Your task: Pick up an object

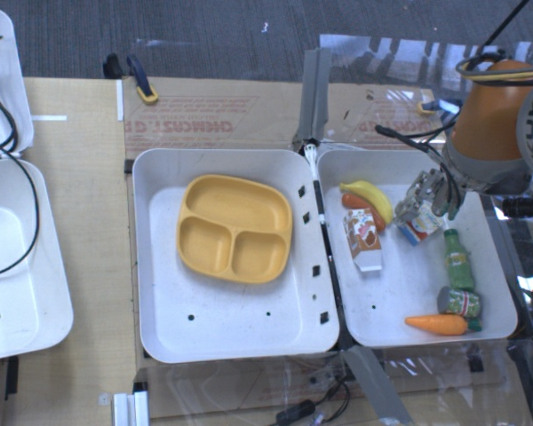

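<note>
While the yellow tray [234, 230] fills your left bin [155, 264], the right bin [400, 322] holds banana [370, 197], carton [363, 240], bottle [457, 261], carrot [436, 325]; the gripper [429, 204] hovers near its far edge.

This looks like a robotics lab: a pale wooden worktop [80, 238] carries two shallow white plastic bins [151, 264] side by side, a grey industrial arm with an orange band [493, 122] reaches in, and loose black cables [9, 140] lie around.
</note>
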`<control>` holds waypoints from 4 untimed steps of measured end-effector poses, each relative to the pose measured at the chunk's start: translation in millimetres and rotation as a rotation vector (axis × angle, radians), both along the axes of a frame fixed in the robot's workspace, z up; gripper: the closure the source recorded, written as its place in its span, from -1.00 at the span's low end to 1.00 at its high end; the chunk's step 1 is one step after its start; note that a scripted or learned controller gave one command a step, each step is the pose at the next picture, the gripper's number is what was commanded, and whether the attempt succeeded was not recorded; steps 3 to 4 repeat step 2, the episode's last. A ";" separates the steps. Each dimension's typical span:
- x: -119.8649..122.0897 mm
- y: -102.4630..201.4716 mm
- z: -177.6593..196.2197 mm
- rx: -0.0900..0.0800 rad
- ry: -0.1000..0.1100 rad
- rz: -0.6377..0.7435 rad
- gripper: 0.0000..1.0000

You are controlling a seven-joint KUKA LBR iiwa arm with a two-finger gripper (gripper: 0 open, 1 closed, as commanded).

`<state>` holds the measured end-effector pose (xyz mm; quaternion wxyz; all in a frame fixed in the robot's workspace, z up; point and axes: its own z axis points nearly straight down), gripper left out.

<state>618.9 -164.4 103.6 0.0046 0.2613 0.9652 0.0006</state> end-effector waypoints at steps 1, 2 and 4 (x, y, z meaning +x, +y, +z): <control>20.1 64.3 116.0 0.000 0.004 0.020 1.00; 19.8 64.1 115.2 0.001 0.006 0.019 -1.00; 19.8 64.1 115.2 0.001 0.006 0.019 -1.00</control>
